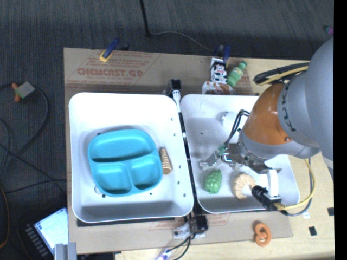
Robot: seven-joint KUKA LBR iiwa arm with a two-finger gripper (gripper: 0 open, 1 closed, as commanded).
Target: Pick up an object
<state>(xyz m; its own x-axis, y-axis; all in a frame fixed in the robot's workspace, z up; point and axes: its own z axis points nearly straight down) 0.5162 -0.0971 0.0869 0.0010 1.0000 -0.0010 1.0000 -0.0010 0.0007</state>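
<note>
My gripper (216,157) hangs low over the right bin (203,124), on the end of the grey arm with its orange band (263,121). Just below it in the view lies a green, bumpy object (213,181), very close to the gripper tip. To that object's right rests a tan, curled object (242,184). The arm hides part of the bin's right half. I see nothing held in the gripper.
The left bin (87,107) holds a blue divided tray (123,162) and a small tan ridged piece (165,160) beside it. Small toys (223,76) stand on the bench behind the right bin, and an orange ring (262,233) lies at the front.
</note>
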